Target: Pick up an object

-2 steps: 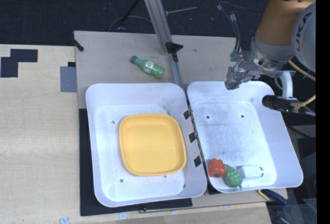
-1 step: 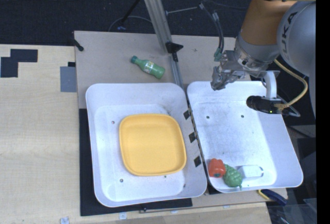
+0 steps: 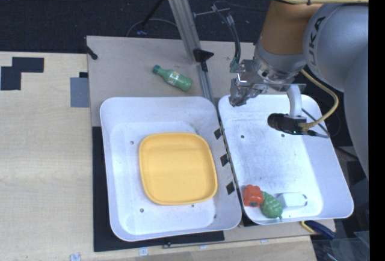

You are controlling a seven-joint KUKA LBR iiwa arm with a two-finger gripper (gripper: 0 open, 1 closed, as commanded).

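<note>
One yellow plate (image 3: 178, 168), one green bottle (image 3: 172, 78).

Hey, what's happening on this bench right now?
A grey robot arm reaches in over the right bin, its gripper at the bin's far left corner, with nothing visibly held. A red object, a green object and a white object sit at that bin's near edge. The left bin holds a yellow plate. A green bottle lies on the bench behind it.

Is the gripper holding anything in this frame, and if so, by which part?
Nothing is held. The gripper hangs over the far corner of the right bin, with no object at it; the toys lie at the near edge.
</note>
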